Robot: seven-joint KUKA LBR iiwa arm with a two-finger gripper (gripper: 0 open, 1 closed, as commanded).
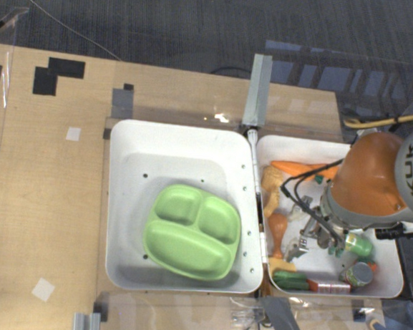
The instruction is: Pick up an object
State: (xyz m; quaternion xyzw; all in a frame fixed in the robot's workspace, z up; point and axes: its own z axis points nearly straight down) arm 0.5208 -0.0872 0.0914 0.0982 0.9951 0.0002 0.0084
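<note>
Looks like the approach stage of the pick, nothing visibly lifted yet. Down low inside the right bin with the gripper, the orange band hiding much of that bin's middle. No telling from this angle whether the gripper is spread or closed, nor whether anything sits in it.

Nearest candidates: a brownish rounded piece just to the gripper's left; a green cucumber-like piece along the near wall, with a red stick-shaped item beside it; a small can and a green bottle close on the other side. Farther back, a carrot by the far wall. Over in the left bin, a green divided plate, well apart from the arm.

Next, probably: settle on one piece in the clutter, line up above it clear of its neighbours, descend, close, lift straight up. Real chance of nudging crowded items instead of catching one.
</note>
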